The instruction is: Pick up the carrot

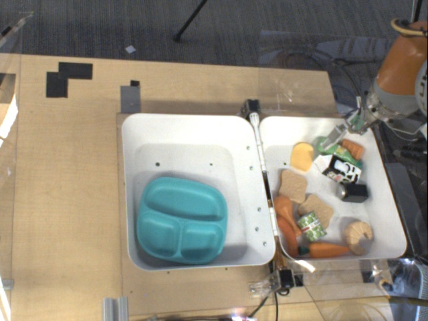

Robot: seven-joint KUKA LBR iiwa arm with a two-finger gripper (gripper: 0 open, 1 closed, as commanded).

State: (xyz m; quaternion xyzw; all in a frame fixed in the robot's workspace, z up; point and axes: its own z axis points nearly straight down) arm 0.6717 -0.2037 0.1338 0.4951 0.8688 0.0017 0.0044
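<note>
wires and a small clip (281, 279) at the bench's front edge, closest to the lens, just below where the two bins meet

gripper (354, 122) sits over the back right corner of the right bin (396, 209), grey arm with orange band coming in from the right; can't tell if it is open or closed, nothing visibly held. right under it a green piece (330, 142) and a short orange piece (354, 149). next out: yellow chunk (302, 156), black-and-white carton (343, 170), black block (354, 192), two bread slices (292, 186), green-white packet (311, 227), tan bun (359, 236)

carrot (328, 250) lies flat along the right bin's front wall, well apart from the gripper; long, plain orange, tapered, dark end toward the left, bun touching or just beside its right end. a second orange-red long piece (286, 223) lies by the bin's left wall

left bin (127, 179) holds a teal divided plate (182, 219)

bench (67, 212) is light wood with black tape marks (67, 77) at back left; grey carpet floor (134, 12) behind, thin black pole (200, 9) slanting across it
</note>
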